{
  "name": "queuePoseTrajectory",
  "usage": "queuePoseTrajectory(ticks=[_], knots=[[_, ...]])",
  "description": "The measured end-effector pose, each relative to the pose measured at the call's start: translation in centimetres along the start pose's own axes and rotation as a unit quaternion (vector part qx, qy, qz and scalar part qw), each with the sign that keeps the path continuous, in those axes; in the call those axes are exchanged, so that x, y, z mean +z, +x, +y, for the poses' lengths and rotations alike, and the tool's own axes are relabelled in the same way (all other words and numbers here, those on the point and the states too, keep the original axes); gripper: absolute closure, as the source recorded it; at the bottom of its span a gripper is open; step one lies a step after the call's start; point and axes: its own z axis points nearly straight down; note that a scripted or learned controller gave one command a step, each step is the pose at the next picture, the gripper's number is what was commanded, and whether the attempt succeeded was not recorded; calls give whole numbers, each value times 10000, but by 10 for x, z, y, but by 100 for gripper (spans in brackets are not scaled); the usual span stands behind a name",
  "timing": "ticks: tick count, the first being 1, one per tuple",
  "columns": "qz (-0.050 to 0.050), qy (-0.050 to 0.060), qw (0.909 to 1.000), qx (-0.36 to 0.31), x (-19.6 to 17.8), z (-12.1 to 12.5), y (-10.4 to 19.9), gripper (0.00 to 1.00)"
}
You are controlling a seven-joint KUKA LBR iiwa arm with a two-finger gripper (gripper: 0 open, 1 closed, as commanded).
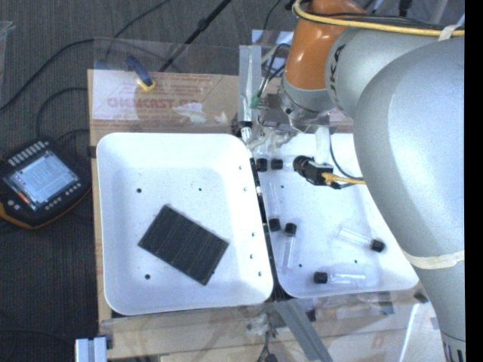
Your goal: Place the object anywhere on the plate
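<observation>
A dark, ribbed rectangular plate (183, 244) lies tilted on the floor of the left white bin (121, 164). Several clear vials with black caps lie in the right bin (339, 202): one pair near the divider (287, 241), one at the front (339, 278), and one to the right (360, 238). My gripper (260, 140) hangs below the orange wrist band, over the back left corner of the right bin, close to the wall between the bins. Two small black caps (269, 164) sit just under it. The gripper is far from the plate.
The big grey arm covers the right side of the right bin. A black and yellow cable end (311, 169) hangs by the wrist. A cardboard sheet (166, 104) lies behind the left bin, and a handheld pendant (38, 181) rests on the floor at left.
</observation>
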Motion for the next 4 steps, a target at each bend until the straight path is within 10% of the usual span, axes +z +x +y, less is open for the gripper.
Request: queuePoseTrajectory(ticks=[1, 2, 3, 4], knots=[[-14, -10, 9996, 282, -103, -8, 86, 100], [-13, -16, 9816, -1908, -176, -8, 122, 100], [-12, -17, 9990, -456, -252, -11, 166, 100], [-12, -23, 9450, -3272, -251, -13, 193, 100]])
